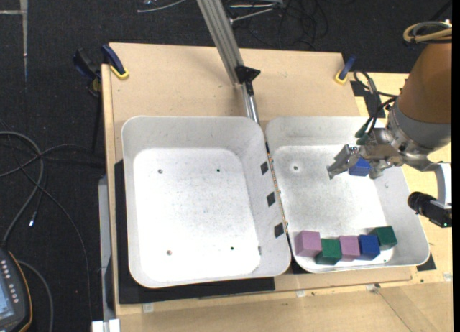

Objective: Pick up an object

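1. On the bench (pixel 215 72): two white bins side by side, left bin (pixel 144 136) and right bin (pixel 302 133).
2. Above the right bin's far right corner: the gripper (pixel 357 163), fingers clamped on a blue block (pixel 359 167).
3. Along the right bin's near edge: a row of blocks, namely pink block (pixel 309 242), green block (pixel 330 250), second pink block (pixel 349 246), second blue block (pixel 369 244), second green block (pixel 386 236).

Wooden bench top (pixel 215 86) with clamps at the far corners: blue/yellow one at far left (pixel 115 63), another at far right (pixel 345 70). Aluminium strut (pixel 219 25) slants down from the top to the seam between the bins. Black cables (pixel 43 180) loop across the dark floor on the left. Corner of a handheld pendant with a screen (pixel 13 296) at bottom left.
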`<state>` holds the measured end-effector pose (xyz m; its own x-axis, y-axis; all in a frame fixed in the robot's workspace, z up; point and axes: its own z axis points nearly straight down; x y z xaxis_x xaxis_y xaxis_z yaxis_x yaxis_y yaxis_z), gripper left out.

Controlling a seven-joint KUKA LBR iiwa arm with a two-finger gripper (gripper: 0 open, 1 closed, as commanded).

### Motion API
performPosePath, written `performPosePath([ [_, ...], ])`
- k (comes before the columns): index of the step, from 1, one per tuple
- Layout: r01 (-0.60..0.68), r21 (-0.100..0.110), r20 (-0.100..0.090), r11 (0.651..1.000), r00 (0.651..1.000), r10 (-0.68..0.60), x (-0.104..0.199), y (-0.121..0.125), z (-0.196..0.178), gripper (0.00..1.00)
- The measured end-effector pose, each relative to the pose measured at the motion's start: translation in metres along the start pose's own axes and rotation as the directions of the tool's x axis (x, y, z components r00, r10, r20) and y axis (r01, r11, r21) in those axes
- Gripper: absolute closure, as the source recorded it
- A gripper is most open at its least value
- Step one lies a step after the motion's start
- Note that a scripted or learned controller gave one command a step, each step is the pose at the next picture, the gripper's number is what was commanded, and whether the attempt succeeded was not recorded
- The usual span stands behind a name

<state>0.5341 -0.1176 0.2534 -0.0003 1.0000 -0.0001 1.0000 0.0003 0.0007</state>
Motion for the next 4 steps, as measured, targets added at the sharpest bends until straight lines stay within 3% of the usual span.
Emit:
performPosePath([
  [1,-0.005,0.000,0.003,1.000,1.000,0.005,-0.085,0.064,0.067,0.00],
  [2,0.000,-0.001,0.001,1.000,1.000,0.000,-0.104,0.090,0.147,0.00],
  [3,0.003,-0.002,0.003,1.000,1.000,-0.003,-0.104,0.091,0.138,1.00],
  [4,0.009,-0.001,-0.003,1.000,1.000,-0.009,-0.022,0.082,0.092,1.00],
])
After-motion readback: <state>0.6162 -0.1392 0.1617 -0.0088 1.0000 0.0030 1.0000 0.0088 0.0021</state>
